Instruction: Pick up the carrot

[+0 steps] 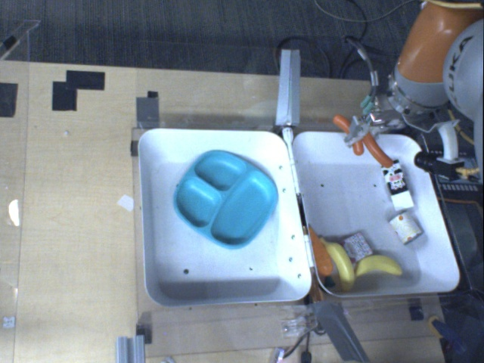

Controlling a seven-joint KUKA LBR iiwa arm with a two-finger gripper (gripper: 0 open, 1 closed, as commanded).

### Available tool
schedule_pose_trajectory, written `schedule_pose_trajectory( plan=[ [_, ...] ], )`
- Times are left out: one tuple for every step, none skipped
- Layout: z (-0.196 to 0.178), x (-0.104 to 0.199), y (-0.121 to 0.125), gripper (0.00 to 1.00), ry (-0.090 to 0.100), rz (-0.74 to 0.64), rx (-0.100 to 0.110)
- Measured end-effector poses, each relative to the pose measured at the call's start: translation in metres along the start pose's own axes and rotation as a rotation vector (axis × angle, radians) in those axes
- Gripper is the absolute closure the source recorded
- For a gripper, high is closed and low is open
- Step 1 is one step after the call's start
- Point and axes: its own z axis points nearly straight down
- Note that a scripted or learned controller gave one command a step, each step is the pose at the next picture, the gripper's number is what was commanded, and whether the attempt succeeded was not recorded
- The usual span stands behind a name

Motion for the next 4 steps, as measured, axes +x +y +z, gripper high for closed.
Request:
schedule_pose_trajectory(
  plan=[
    [0.019,0.087,-0.029,1.00,0.003,-0.189,0.004],
    [0.006,0.211,-0.028,1.00,0.004,-0.486,0.003],
    [-0.015,0.260,-0.024,1.00,0.004,-0.824,0.000],
    [-0.015,0.260,-0.024,0.00,0.004,-0.824,0.000]
  ],
)
